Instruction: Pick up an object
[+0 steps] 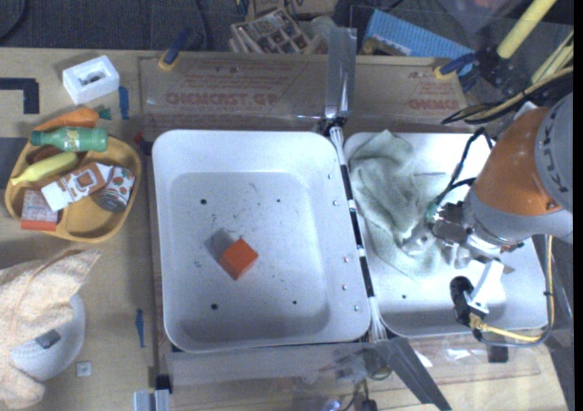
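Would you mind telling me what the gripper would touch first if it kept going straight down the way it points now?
Most likely the crumpled cloth in the right bin: the gripper sits over its lower edge, pointing down. Depth is unclear.

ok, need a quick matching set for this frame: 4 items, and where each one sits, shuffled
Items:
1. orange block
2. pale cloth
3. green bottle
4. small white box

Places:
A. bench top, far left corner
B. left bin
C. yellow bowl left of the bins
D. right bin

Pairs: 1-B, 2-D, 3-C, 4-A
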You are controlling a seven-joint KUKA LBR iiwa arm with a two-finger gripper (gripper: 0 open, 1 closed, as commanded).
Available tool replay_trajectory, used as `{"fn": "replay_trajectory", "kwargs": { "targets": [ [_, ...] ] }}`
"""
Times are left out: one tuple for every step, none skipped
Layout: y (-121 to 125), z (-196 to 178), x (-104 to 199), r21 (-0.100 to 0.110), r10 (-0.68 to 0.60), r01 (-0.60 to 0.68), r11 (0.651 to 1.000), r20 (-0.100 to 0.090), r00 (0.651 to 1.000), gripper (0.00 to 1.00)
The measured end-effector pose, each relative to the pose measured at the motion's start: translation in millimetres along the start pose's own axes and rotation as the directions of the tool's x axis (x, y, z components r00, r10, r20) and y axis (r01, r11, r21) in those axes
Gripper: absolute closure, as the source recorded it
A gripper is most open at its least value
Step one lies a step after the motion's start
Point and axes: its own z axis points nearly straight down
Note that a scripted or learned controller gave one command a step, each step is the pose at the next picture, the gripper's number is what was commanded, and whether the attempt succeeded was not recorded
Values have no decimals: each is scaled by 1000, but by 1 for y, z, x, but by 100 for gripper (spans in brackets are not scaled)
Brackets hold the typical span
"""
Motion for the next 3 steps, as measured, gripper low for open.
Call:
{"fn": "replay_trajectory", "kwargs": {
  "targets": [
    [55, -61, -49, 12, 37, -37, 999, 3, 999, 0],
    [121, 5, 4, 10, -53, 53, 999, 3, 999, 0],
    [153, 11, 5, 4, -212, 212, 977, 2, 977, 0]
  ]
}}
